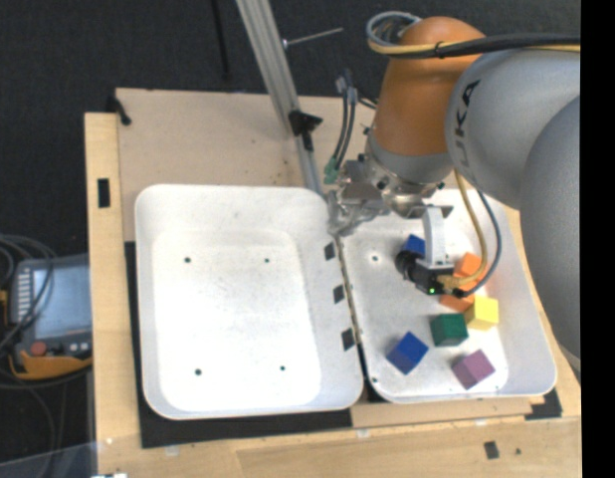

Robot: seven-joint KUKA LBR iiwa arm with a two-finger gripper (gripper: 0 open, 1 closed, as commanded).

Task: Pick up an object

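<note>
Blocks lie loose in the arm-side bin (380, 297) (4 clear ones: blue cube (408, 352), green cube (449, 329), yellow cube (485, 312), purple cube (474, 367)), mostly apart, which I judge leaves room for a top grab. My gripper (349, 207) hangs at that bin's far corner, away from them; open or shut, I cannot tell

This is a robotics lab: a grey KUKA arm (516, 98) with an orange band reaches over a plywood bench (208, 132) bearing a left white bin (228, 297) and a right white bin (382, 277) with small coloured blocks (408, 352). An aluminium profile post (273, 68) rises behind the bench. A handheld control pendant (49, 312) with cables (4, 252) sits off its left side.
</note>
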